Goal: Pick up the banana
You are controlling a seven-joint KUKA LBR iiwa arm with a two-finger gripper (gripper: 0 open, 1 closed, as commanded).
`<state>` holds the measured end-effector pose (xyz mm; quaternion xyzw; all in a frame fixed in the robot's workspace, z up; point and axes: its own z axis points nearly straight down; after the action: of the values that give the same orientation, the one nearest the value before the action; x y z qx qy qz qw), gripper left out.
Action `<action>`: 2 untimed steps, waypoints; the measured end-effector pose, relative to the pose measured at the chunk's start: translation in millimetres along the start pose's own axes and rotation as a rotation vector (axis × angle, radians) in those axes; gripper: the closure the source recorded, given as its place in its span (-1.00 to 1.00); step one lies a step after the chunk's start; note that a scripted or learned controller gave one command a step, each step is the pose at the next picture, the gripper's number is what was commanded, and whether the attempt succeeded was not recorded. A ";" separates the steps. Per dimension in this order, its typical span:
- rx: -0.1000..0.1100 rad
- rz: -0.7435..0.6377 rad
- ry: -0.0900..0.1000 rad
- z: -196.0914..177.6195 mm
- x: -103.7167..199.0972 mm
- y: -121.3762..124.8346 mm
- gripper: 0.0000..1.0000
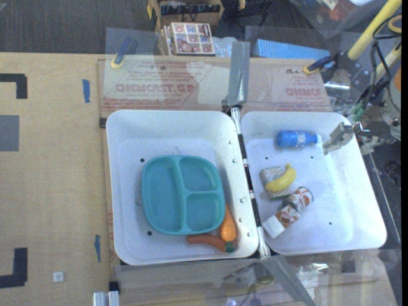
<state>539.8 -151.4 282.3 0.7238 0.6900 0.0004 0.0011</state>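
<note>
The yellow banana [281, 179] lies in the right bin [331, 228], left of the bin's middle, resting against a small speckled grey object [272, 173]. My gripper [338, 138] hovers at the bin's upper right edge, well to the right of and above the banana. It sits just right of a blue bottle [296, 138], apart from both. Nothing shows between its tips.
A red and white bottle [290, 211] lies just below the banana. The left bin [127, 139] holds a teal divided plate [183, 195] with a carrot [207, 240] and an orange piece [228, 227] at its lower right. Cables and clamps crowd the right side.
</note>
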 end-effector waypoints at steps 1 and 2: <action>0.002 -0.135 0.001 144.0 56.7 8.5 -1.00; -0.013 -0.254 0.006 186.1 37.4 18.7 -1.00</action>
<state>560.6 -115.1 96.2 0.6306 0.7761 0.0071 0.0038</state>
